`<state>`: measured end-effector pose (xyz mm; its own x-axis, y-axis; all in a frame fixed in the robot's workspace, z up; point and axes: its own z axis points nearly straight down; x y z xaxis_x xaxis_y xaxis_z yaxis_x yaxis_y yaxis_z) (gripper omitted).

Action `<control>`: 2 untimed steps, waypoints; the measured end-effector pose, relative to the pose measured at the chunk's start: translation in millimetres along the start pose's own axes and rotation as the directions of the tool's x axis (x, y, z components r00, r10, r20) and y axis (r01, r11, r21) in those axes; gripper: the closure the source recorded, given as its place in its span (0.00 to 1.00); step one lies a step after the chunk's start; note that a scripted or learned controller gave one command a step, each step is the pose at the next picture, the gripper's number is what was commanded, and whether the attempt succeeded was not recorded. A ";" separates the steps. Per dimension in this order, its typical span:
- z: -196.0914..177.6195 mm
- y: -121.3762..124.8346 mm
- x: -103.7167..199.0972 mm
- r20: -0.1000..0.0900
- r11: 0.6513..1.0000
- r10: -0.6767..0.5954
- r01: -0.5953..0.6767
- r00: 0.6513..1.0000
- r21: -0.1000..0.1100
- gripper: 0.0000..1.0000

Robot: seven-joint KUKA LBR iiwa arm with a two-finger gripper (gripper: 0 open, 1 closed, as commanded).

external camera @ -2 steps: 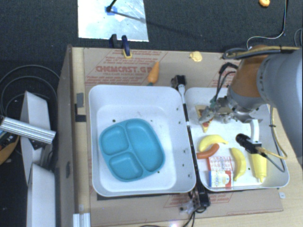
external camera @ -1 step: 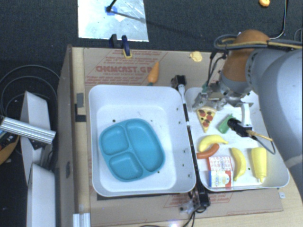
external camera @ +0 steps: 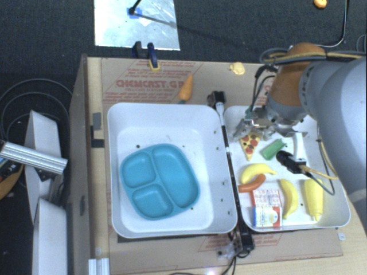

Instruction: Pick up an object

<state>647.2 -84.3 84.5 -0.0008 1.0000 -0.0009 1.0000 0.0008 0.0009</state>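
Looking down on two white bins side by side on a cardboard sheet [external camera: 150,78]. Straight to the right bin [external camera: 321,221]: spotting the gripper [external camera: 250,126] low over its far left corner, on the end of the grey arm [external camera: 338,113] that comes in across the far right corner. Cannot tell whether open or clamped from this angle.

Just beside the gripper, on the near side and close to the bin's left edge: a pizza slice [external camera: 249,146], flat on the floor. A little toward the middle from it, lying apart: a green piece [external camera: 272,149], set at a slant.

Moving down the left edge now. Finding a banana [external camera: 257,170] about halfway along, with an orange-red sausage [external camera: 252,182] tucked against its near side. In the near left corner: a red-and-white carton [external camera: 266,206], lying flat. Just beside the carton, toward the middle of the near edge: a second banana [external camera: 288,196], lengthwise. Next along, toward the near right corner: a yellow bottle [external camera: 313,198], lying down, close to that banana.

Across to the left bin [external camera: 132,119]: holding just a blue divided plate [external camera: 159,179], three compartments, turned at a slant and sitting nearer the near edge than the far one.

On the cardboard sheet beyond the left bin's far right corner: an orange carrot-like piece [external camera: 186,89].
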 end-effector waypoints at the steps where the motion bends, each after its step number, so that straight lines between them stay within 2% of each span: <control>1: -13.1 1.8 -0.1 -0.001 1.000 -0.002 0.002 1.000 -0.002 1.00; 2: -103.3 -43.4 42.3 -0.003 1.000 -0.006 0.006 1.000 0.000 1.00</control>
<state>603.7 -41.9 187.7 -0.0064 1.0000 0.0017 1.0000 0.0064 0.0010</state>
